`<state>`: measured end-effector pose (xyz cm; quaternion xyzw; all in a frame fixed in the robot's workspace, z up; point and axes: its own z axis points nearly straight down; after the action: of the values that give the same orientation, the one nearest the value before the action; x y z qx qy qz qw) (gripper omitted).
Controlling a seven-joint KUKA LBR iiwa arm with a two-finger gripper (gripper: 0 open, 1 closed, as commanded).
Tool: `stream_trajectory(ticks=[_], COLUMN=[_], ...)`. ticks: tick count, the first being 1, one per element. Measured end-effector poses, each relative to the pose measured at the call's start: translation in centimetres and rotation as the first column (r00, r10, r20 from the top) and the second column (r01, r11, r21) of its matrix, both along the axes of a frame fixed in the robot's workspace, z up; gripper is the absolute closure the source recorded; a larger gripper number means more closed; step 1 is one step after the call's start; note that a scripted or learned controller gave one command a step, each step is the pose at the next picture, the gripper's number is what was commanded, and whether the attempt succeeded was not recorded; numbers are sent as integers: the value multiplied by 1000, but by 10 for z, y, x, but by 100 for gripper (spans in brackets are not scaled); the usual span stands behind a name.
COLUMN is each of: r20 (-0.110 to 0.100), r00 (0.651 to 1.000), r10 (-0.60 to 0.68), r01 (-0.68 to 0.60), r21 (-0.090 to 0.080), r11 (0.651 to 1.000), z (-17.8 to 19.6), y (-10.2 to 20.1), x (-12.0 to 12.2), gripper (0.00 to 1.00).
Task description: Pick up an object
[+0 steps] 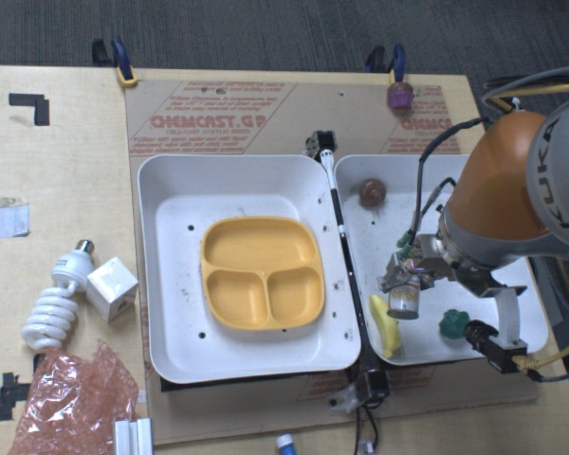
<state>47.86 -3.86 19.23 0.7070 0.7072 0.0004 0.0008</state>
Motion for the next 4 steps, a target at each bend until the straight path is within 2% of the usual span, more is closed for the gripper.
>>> stream_trajectory(ticks=[2, 3, 4], r20=[-2, -3, 1], r00=[1000, 1000, 1000], r10=[2, -2, -1], r01=[-2, 2, 1], r21=[0, 0, -1], r11=[1000, 1000, 1000], z=[0, 23, 38], y=[67, 36, 15], x=[70, 4, 0], gripper=[100, 100, 100])
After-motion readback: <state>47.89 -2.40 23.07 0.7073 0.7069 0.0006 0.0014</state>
